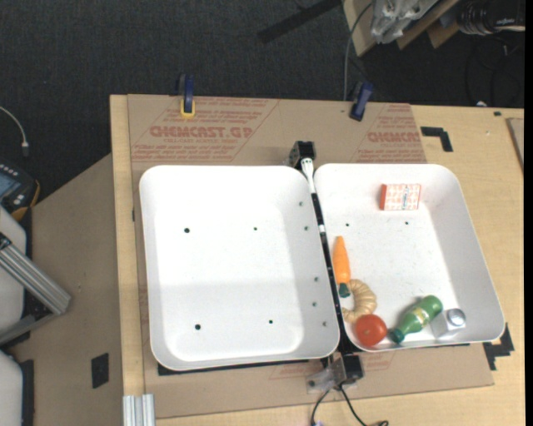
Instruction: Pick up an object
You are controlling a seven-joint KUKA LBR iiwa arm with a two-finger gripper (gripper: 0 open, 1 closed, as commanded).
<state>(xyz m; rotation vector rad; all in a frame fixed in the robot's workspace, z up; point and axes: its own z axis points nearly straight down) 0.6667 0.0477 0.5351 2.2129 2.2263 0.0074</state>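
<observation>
Claw (398,18) sits at the very top edge of the camera view, a pale grey blur well beyond the far rim of the right bin (476,241); whether it is spread or pressed together I cannot tell. Nothing can be seen in its grasp.

All the pickable things lie in the right bin, toward 6 o'clock from the claw and well apart from it. Nearest to it is a small orange-and-white box (400,196), lying flat at about 12 o'clock in the bin. An orange carrot (341,260) lies along the bin's 9 o'clock wall, its green end pointing to 6 o'clock and touching a beige ring (360,298). A red ball (371,330) rests against the ring at 6 o'clock from it. Just beside the ball, at 3 o'clock, a green bottle (416,318) lies tilted, and a small silver piece (452,320) sits next to it by the near rim.

The left bin (150,250) adjoins the right one, both on a brown cardboard sheet (250,116).
</observation>
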